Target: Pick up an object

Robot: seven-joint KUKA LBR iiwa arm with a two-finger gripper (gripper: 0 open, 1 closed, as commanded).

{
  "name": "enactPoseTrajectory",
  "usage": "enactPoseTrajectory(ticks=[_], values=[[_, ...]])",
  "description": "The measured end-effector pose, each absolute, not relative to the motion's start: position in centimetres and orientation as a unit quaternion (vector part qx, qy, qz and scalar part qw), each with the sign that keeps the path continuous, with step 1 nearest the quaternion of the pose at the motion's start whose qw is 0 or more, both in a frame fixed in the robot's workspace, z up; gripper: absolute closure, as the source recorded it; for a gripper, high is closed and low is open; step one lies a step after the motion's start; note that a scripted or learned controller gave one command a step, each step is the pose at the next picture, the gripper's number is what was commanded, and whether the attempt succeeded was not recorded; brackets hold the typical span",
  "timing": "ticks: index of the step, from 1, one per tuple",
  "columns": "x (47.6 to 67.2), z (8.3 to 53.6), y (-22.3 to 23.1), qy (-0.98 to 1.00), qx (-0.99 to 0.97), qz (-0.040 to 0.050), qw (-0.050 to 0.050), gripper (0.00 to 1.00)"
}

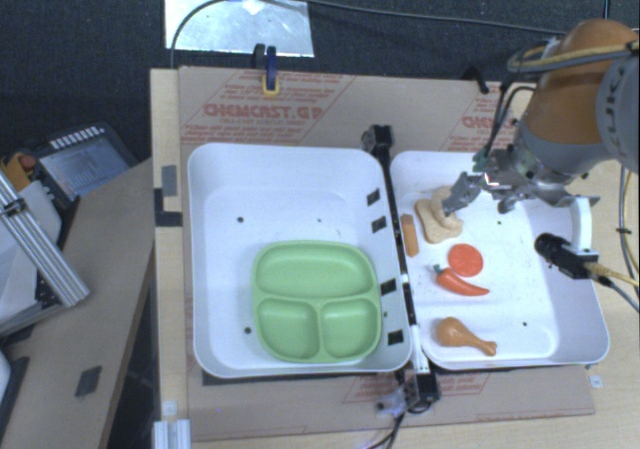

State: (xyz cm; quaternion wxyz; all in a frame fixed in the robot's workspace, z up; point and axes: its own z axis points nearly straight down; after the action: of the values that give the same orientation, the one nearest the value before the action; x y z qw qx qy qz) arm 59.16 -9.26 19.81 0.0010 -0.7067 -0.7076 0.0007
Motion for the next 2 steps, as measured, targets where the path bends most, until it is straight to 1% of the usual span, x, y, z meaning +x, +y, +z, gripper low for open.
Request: enactPoseTrajectory(ticks=[1, 2], values=[[58.6, 13.8, -8.8, -0.707, -0.707, 0.0007, 0.001, 0.00], [58.7, 8.6, -8.8, -0.708, -0.707, 0.0004, -0.001, 0.00]])
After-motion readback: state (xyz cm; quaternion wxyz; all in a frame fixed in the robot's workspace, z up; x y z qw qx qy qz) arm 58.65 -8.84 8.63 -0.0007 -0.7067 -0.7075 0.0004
